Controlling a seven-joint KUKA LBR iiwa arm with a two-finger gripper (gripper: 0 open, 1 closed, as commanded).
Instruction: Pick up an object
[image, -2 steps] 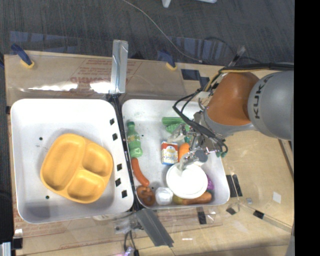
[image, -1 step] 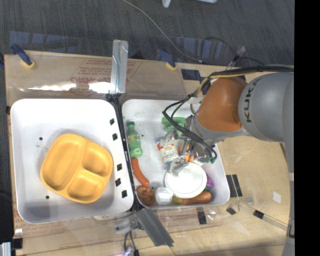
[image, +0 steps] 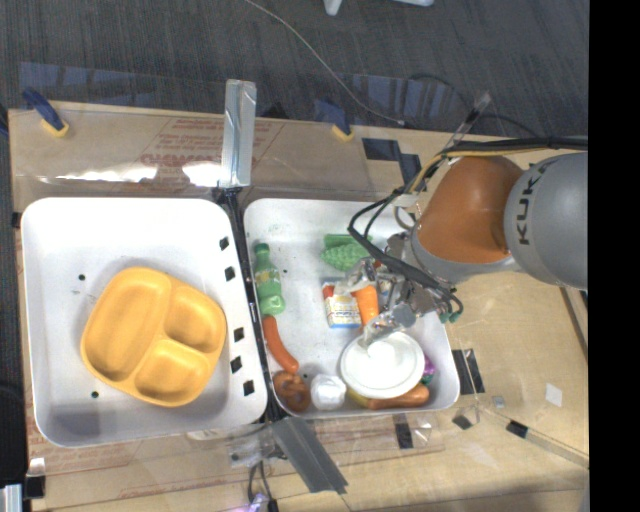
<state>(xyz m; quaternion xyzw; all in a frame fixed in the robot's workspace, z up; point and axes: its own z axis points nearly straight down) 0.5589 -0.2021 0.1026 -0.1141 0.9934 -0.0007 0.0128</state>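
Note:
The right bin (image: 300, 225) holds several small items. Among them are a green bottle (image: 267, 281), an orange sausage (image: 280, 346), a green leafy piece (image: 344, 252), a small printed carton (image: 342, 309), an orange carrot-like piece (image: 368, 301) and a white bowl (image: 382, 366). My gripper (image: 392, 306) hangs low over the bin's right half, under the orange wrist band (image: 470, 212). It is just right of the orange piece and above the bowl's upper rim. Cables and the wrist hide its tips.
A yellow divided plate (image: 153, 335) lies in the left bin (image: 60, 230). Along the right bin's front wall sit a brown round item (image: 291, 391), a small white cup (image: 327, 392) and another orange sausage (image: 402, 398). A metal divider post (image: 238, 135) stands between the bins.

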